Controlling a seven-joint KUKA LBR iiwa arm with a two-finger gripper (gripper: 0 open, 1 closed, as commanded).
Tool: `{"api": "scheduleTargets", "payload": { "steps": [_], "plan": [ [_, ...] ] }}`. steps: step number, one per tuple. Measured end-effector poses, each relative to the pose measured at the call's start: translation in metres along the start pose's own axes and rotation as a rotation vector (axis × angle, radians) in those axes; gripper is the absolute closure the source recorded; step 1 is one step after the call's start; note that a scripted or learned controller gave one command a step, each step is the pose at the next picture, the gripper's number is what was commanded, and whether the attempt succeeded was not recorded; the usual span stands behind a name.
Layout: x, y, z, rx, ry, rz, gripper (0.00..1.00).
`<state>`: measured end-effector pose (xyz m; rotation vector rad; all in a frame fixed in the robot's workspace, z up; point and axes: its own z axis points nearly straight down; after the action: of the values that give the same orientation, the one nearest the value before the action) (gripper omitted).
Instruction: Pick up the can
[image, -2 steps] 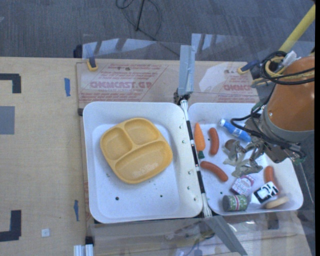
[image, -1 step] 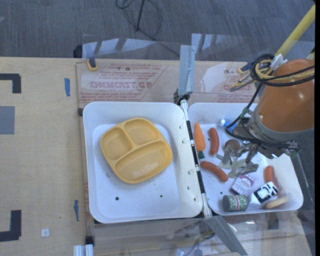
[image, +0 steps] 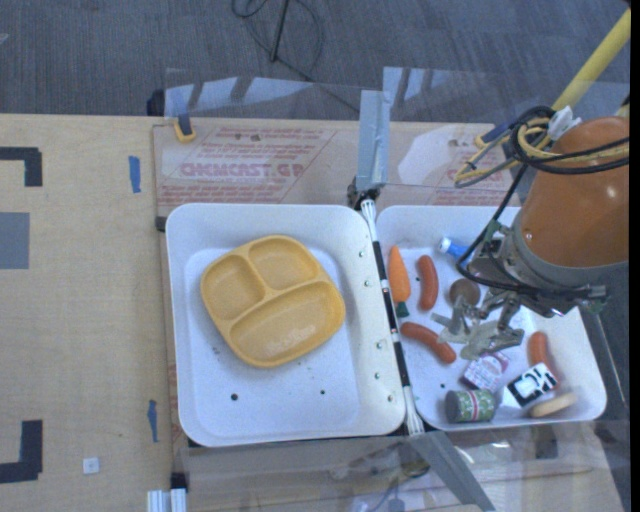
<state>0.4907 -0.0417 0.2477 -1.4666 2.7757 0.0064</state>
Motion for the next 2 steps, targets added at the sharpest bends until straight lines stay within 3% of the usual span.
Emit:
{"api": "scheduleTargets", "payload": {
  "steps": [1, 2],
  "plan": [
    [0.007, 0.007, -0.001, -0.001, 0.002, 0.059, 1.0],
    [0.007, -0.018, -0.012, 0.001, -0.001, -0.066, 1.0]
  ]
}}
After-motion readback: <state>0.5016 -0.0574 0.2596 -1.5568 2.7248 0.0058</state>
